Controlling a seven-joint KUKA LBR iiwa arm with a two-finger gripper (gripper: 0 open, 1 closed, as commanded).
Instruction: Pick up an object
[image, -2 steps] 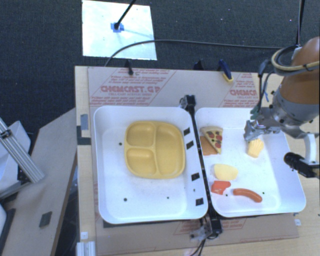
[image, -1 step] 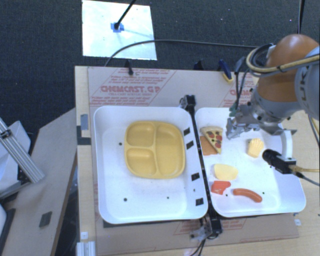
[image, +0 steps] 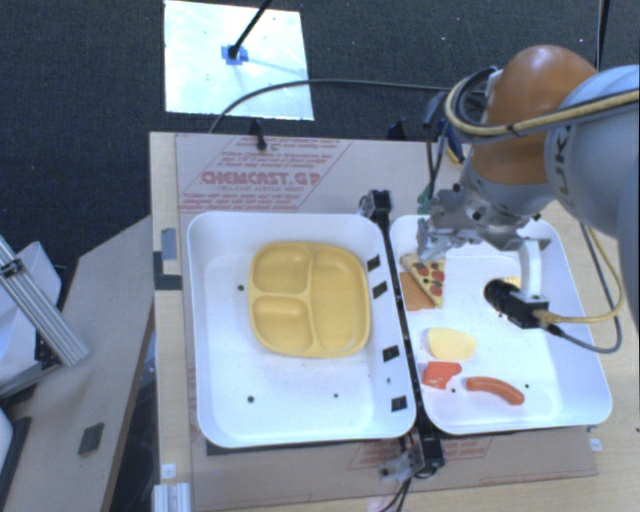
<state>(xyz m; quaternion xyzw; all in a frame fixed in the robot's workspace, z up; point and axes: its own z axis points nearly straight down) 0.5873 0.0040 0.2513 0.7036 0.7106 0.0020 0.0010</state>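
The right bin (image: 575, 330) holds several toy foods. A pizza slice (image: 423, 281) lies by its left wall. Lower down are a pale yellow piece (image: 451, 345), a small red piece (image: 439, 375) and an orange-red sausage (image: 494, 390). A bit of another yellow thing (image: 512, 283) peeks out beside the arm's black and white attachment. My gripper (image: 435, 243) hangs at the bin's upper left corner, just above the far end of the pizza slice. Nothing is visibly lifted.
The left bin (image: 215, 330) carries a yellow divided plate (image: 308, 299). A black clip strip (image: 390, 320) runs along the seam between the bins. The arm and its cables cover the right bin's far side. A black attachment (image: 510, 301) sticks out over the bin's middle.
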